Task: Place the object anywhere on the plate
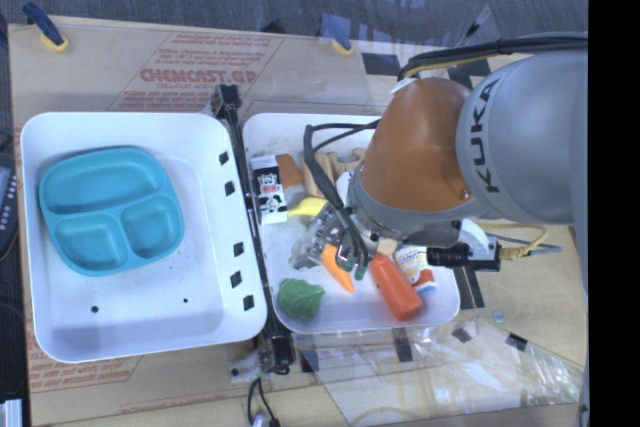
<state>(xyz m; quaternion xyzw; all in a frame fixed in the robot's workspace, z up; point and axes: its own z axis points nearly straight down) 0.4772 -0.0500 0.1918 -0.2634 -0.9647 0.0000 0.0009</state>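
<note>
A blue plate point(105, 208) with three compartments lies in the left white bin point(60, 325), toward its far left. My gripper point(333, 250) is low inside the right bin point(300, 320), among a pile of small objects. Its tip sits right over a small orange carrot point(339, 272). Beside it to the right lies an orange-red bottle point(396, 287). A green leafy piece point(299, 298) rests at the near left of that bin. The arm's orange band and grey wrist hide much of the right bin.
Also in the right bin are a yellow piece point(308, 209), a black-and-white box point(266, 191), wooden sticks point(325, 165) and a small labelled container point(412, 264). A black divider with clips point(243, 215) separates the bins. Cables point(330, 130) loop over the right bin.
</note>
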